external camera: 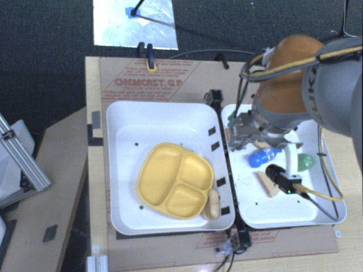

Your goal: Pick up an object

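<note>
We've got the gripper point(243, 134) over right bin's point(283, 217) left-far part; can't tell finger state. Blue object point(262, 157) lies just near-right, long axis approx left-right.

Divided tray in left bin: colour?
Yellow, the divided tray; camera view shows it clearly.

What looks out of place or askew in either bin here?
The yellow divided plate lies at a slant in the left bin, out of line with the bin's walls. A small tan piece sits against the plate's lower right edge. In the right bin, small things lie loosely clustered below the arm. Nothing appears spilled or broken.
</note>
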{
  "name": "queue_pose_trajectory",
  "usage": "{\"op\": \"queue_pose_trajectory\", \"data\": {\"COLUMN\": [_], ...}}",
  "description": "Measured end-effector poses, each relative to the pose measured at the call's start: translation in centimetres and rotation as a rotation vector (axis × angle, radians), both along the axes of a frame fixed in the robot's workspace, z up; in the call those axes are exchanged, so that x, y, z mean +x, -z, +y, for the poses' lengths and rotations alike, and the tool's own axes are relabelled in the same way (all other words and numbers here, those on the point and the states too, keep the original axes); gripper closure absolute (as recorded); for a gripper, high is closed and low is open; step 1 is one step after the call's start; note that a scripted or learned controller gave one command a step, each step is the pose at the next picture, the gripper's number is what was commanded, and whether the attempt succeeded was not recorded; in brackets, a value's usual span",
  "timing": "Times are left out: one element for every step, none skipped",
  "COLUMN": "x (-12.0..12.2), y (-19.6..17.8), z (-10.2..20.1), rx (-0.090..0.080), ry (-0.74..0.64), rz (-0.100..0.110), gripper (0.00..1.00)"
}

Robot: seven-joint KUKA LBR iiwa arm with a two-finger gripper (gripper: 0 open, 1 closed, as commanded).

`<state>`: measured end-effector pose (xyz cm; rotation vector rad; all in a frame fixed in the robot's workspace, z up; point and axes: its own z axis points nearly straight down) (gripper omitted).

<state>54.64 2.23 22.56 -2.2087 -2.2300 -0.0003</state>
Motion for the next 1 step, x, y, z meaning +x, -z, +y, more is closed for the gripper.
{"op": "queue_pose_trajectory", "data": {"x": [-0.85], "y": [-0.13], "z": [5.07], "rx": [0.0], "ry": [-0.001], "rz": [-0.001], "gripper": [1.0]}}
